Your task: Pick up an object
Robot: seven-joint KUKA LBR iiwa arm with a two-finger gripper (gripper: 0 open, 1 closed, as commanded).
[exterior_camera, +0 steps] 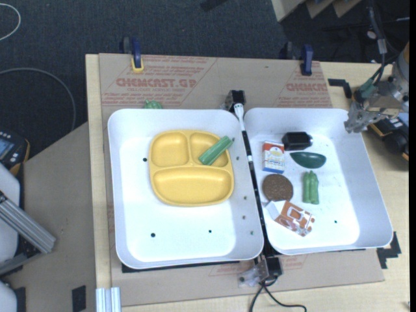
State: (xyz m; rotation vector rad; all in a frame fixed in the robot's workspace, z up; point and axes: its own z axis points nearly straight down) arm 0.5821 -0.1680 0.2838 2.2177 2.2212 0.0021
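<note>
The left bin (130,194) holds a yellow divided plate (192,174). A long green piece (216,150) lies slanted across the plate's upper right compartment. Several small things lie in the right bin (357,200). These are a black block (296,139), a white and orange carton (274,157), a dark green bowl-shaped piece (308,159), a green stick (311,188), a brown round disc (277,187) and a red and white packet (296,216). All of them rest on the bin floor, close together in its left half.
Both bins sit on a cardboard sheet (195,77) held by two clamps (136,52) (306,58) at the back. Grey metal hardware with cables (370,106) stands just beyond the right bin's far right corner. A black ridge (250,168) runs between the bins.
</note>
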